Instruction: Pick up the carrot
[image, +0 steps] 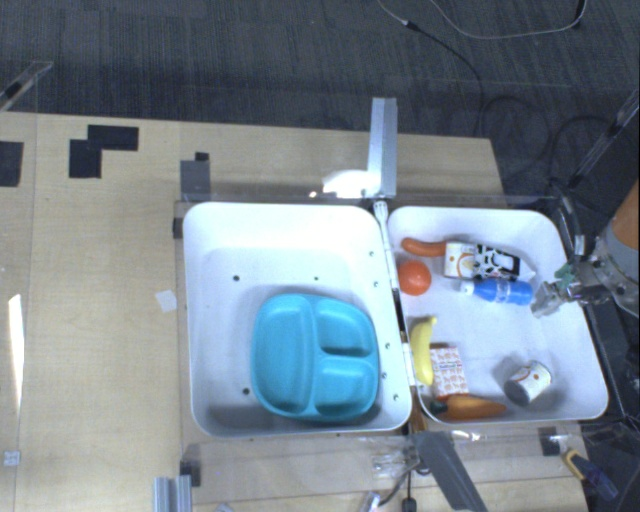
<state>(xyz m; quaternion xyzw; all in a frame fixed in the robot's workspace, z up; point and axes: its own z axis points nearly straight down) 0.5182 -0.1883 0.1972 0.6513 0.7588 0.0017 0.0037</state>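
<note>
I see two white bins side by side on the bench. The left bin (215, 300) carries a blue divided plate (315, 355), sitting toward its near side.

Moving right into the right bin (575, 340), I find an orange ball (414, 277) against the left wall, and just beyond it on the far side an orange sausage-like piece (424, 247). Below the ball a banana (424, 348) lies along the left wall, with a small patterned packet (449, 370) touching its right side. The carrot (474, 407) lies on its side at the near edge of this bin, just below the packet, with nothing on top of it.

Further right on the far side there is a small carton (481, 261) with black and white print, and a blue bottle (500, 291) just in front of it. A small can (527, 381) lies tipped over near the near-right corner.

The gripper (553, 297) hovers at the right wall of this bin, near the bottle's end and well apart from the carrot. I cannot tell its state at this size.
</note>
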